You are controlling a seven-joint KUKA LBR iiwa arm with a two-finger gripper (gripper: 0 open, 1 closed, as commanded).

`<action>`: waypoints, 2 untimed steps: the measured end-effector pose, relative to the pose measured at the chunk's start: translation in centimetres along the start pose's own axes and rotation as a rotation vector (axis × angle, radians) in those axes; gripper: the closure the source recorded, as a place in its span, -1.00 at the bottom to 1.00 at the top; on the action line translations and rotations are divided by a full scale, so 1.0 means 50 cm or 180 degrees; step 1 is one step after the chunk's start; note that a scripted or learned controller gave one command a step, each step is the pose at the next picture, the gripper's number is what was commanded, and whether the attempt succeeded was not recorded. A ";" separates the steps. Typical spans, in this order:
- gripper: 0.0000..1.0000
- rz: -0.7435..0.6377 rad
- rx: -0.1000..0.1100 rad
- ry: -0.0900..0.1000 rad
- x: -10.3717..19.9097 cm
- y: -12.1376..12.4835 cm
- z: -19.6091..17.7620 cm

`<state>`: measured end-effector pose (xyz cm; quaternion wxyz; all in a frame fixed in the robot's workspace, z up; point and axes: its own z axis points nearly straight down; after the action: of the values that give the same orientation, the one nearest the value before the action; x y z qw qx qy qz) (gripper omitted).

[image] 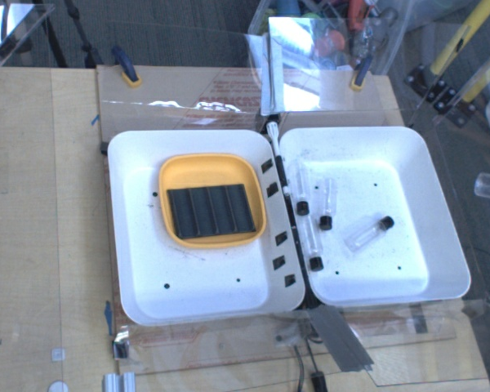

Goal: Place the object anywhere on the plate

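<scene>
- Although turned slightly askew, lies flat on the yellow plate, inside its rim: dark ridged block
- Sits in the left white bin, toward its far side
- Scattered in the right white bin: clear vials with black caps, well apart from the plate
- Cannot tell how wide the gripper stands or what it grips

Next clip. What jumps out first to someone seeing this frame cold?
The yellow plate in the left bin, with a dark ribbed insert lying on it. In the right bin lie several clear vials with black caps, one tilted vial apart from those along the divider.
</scene>
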<state>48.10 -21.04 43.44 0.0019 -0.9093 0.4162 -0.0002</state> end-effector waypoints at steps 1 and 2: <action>1.00 -0.1186 0.0007 0.0003 0.071 -0.085 0.000; 1.00 -0.2108 0.0011 -0.0001 0.054 -0.031 0.001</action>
<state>51.04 -22.08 43.38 0.0033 -0.9952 0.0979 -0.0014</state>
